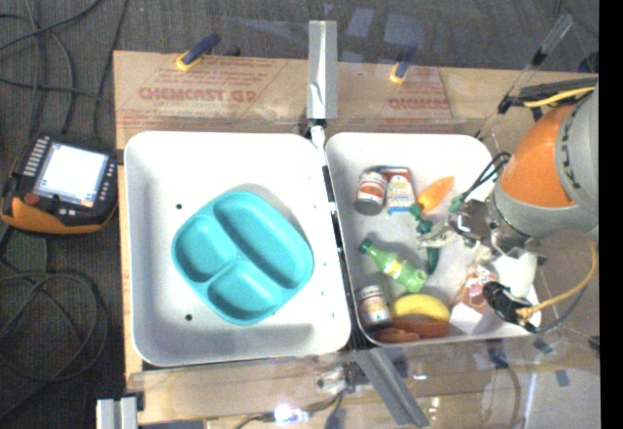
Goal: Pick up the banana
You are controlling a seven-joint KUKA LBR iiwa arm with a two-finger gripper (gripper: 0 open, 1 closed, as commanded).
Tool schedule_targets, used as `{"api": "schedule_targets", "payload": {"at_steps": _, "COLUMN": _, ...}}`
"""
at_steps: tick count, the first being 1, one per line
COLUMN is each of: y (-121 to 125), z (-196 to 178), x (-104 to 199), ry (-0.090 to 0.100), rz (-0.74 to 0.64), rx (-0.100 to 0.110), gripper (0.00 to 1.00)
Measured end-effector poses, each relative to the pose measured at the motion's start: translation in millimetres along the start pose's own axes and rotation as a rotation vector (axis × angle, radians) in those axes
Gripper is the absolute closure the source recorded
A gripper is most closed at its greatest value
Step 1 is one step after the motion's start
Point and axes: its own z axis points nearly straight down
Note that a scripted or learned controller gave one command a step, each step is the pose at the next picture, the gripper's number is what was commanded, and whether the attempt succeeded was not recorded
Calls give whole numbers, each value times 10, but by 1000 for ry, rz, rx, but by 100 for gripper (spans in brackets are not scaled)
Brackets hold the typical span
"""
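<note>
The yellow banana (421, 306) lies near the front edge of the right bin (341, 223), just above a brown sausage-shaped item (409, 328). My gripper (450, 228) hangs over the middle right of that bin, behind and to the right of the banana and apart from it. It is close to the green top of an orange carrot (435, 192). The arm's orange band (537, 169) rises to the right. Nothing shows between the banana and the gripper but bare bin floor and a green bottle (393, 267).
Two small cans (371, 190) stand at the back of the right bin, another can (371, 302) left of the banana, and red and white items (473, 299) to its right. A teal divided plate (243, 257) lies in the left bin (146, 223). A pendant (60, 182) rests far left.
</note>
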Motion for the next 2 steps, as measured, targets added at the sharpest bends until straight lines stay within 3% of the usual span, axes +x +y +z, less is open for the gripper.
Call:
{"api": "schedule_targets", "payload": {"at_steps": 1, "y": -588, "z": 41, "x": 494, "ry": -2, "rz": 138, "rx": -18, "gripper": 0}}
{"api": "schedule_targets", "payload": {"at_steps": 2, "y": -578, "z": -49, "x": 490, "ry": 0, "rz": 139, "rx": -18, "gripper": 100}}
